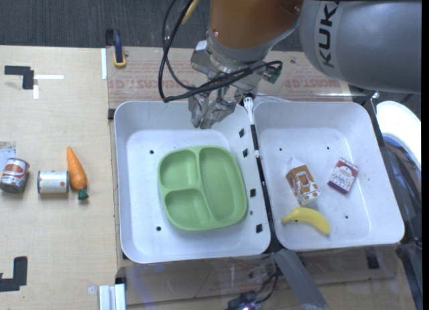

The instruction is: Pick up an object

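Reaching in from the right and top: a grey arm (362, 27) with an orange band (251, 7) above the wrist, bent downward so the gripper (209, 115) hangs over the back edge of the left bin (131, 188), just beyond the far rim of a green divided plate (201, 186). Pointing roughly straight down, fingers drawn close together with nothing seen between them; tips apart from the plate, whether touching the bin floor cannot be told. Trailing from the wrist, black cables (175, 67) looping over the bin's rear wall. In the right bin (382, 168), well apart from the gripper: a yellow banana (307, 221) near the front, a small brown-and-white carton (302, 182) just behind it, a red-and-white packet (342, 175) to its right. On the bench to the left, an orange carrot (76, 170) beside two small cans (52, 182) (13, 174).
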Controlling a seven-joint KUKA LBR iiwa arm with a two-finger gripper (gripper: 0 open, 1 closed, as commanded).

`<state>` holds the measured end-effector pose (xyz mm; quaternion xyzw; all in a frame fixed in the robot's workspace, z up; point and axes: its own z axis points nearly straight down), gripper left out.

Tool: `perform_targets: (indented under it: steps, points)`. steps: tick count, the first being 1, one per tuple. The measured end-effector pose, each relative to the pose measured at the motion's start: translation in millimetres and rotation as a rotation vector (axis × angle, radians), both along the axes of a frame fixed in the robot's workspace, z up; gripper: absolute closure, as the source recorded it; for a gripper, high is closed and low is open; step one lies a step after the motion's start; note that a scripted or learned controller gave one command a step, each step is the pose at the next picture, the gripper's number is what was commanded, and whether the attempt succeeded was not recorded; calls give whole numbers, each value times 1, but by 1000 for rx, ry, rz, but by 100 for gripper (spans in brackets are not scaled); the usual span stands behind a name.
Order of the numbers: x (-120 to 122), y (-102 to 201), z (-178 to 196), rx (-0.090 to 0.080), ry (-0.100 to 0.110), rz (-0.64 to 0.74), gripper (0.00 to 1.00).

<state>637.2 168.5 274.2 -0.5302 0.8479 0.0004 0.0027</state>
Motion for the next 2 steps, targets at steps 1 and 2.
perform_targets:
  steps: [1,2]
  points:
    - [-95,-14,-70,-1,2,101,100]
    - [-47,-13,-34,-2,-1,668,100]
